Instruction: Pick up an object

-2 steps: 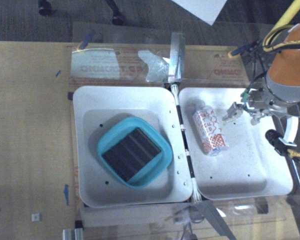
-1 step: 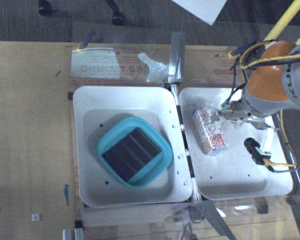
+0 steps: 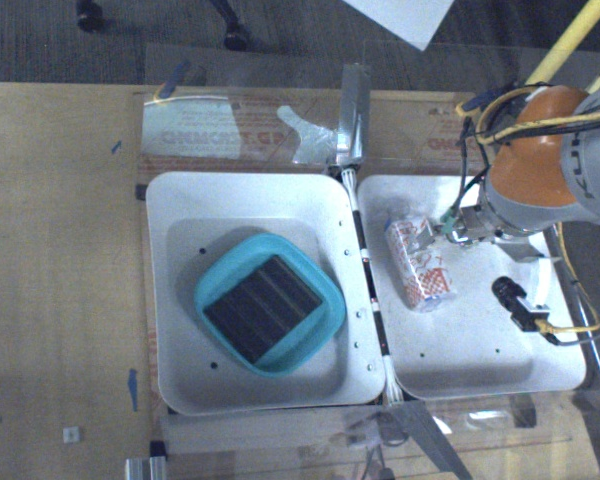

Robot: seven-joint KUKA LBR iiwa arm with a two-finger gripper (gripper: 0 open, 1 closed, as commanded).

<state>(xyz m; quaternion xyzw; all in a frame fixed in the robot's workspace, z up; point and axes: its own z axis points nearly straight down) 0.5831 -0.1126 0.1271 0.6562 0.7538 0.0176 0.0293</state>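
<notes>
A red-and-white patterned packet [image 3: 420, 263] lies in the right bin [image 3: 480, 353], near the bin's left wall. My gripper [image 3: 452, 230] hangs low just off the packet's upper right corner, close to it or touching it; the wrist's orange band [image 3: 540, 163] is above and to the right. Nothing shows held in the gripper. In the left bin [image 3: 180, 218] sits a blue square dish [image 3: 216, 280], tilted, with a black ridged block [image 3: 262, 308] lying in it.
A metal divider post [image 3: 353, 118] stands at the back between the two bins. Yellow and black cables [image 3: 500, 108] loop around the wrist. Bare wooden benchtop [image 3: 60, 268] stretches to the left of the bins.
</notes>
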